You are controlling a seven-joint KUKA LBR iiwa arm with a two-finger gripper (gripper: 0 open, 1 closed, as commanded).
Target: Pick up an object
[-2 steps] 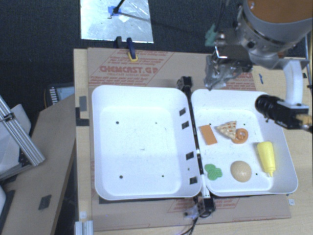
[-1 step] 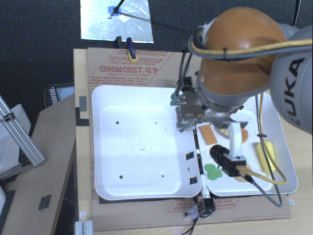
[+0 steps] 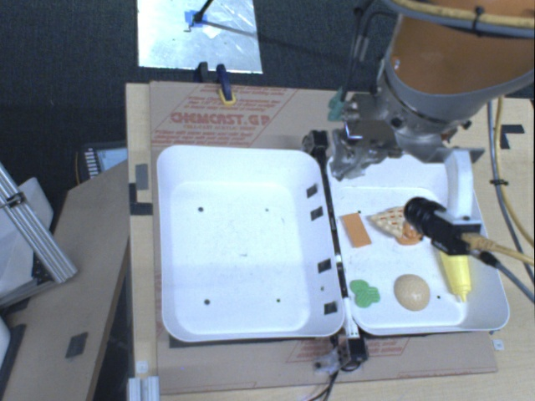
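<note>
Above the bench [image 3: 92, 224], two shallow white bins are seen side by side on a cardboard sheet printed with red lettering [image 3: 221, 117]. At the far edge of the right bin [image 3: 489, 307], the grey arm [image 3: 443, 98] with its orange band [image 3: 468, 7] is seen lowered from the upper right, and the pincer [image 3: 347, 159] is found near that bin's far-left corner, close to the black clips [image 3: 322, 215] that join the two bins. Whether the pincer is spread or pressed together cannot be told, since its tips are masked by the metal body above them, and nothing is seen between them. Within the right bin, an orange rectangular piece [image 3: 356, 230] is laid near the left wall, a pizza-slice toy [image 3: 391, 221] is set just beside it, a green leafy piece [image 3: 364, 291] is placed near the front-left corner, and a tan egg-shaped object [image 3: 411, 291] is rested near the front. A yellow bottle-shaped object [image 3: 456, 276] is laid along the right side, partly covered by a black cylindrical part [image 3: 430, 220] with a cable. No objects are seen on the floor of the left bin [image 3: 234, 241].
</note>
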